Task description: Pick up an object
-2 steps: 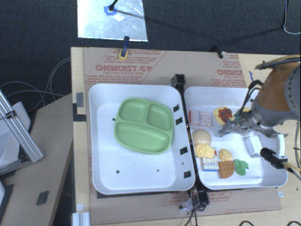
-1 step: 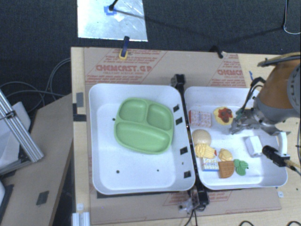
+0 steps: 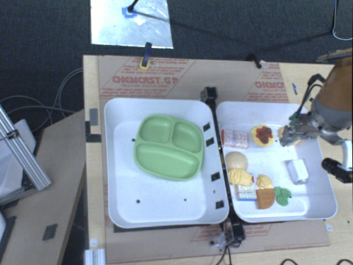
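Yellow pastry [image 3: 262,135] lies just left of the fingers [image 3: 289,135]; their opening cannot be told.

Small toy foods scattered in right bin [image 3: 317,203], white block [image 3: 298,170] lying apart

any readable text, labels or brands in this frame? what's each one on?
"CHEMCAST GP": red print on the brown sheet under the bins, left of centre, behind the left bin.
Same red print on the sheet's right side, running at a slant; too broken up to read for certain.
Small red and white packet in the right bin: has print, too small to read.
Carton near the right bin's front: label blurred, unreadable.
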